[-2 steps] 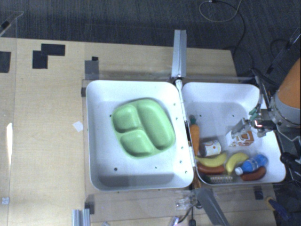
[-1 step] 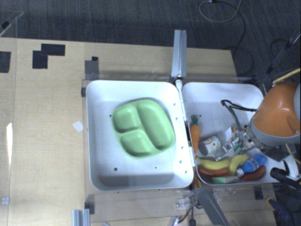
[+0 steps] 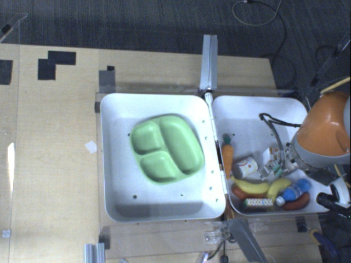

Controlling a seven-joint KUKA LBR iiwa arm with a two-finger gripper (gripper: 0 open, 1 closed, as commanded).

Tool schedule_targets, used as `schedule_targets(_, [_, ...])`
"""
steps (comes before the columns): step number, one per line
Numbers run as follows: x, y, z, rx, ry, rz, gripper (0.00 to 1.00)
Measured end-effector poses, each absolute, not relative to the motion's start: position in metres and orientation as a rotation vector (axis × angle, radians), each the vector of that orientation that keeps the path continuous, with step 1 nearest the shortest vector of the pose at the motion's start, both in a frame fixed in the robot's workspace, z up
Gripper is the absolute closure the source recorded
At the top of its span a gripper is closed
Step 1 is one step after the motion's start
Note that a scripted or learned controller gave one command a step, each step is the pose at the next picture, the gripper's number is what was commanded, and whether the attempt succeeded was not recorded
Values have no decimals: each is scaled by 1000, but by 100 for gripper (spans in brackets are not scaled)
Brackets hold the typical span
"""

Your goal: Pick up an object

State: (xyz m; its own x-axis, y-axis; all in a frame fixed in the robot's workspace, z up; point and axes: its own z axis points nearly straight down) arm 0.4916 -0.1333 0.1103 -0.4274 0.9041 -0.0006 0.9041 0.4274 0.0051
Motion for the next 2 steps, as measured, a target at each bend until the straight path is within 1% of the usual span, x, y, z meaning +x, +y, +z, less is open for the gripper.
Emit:
schedule_targets(1, [492, -148, 90, 1623, 2683, 13, 100])
schedule_targets(2, [513, -96, 201, 1769, 2592, 3, 100])
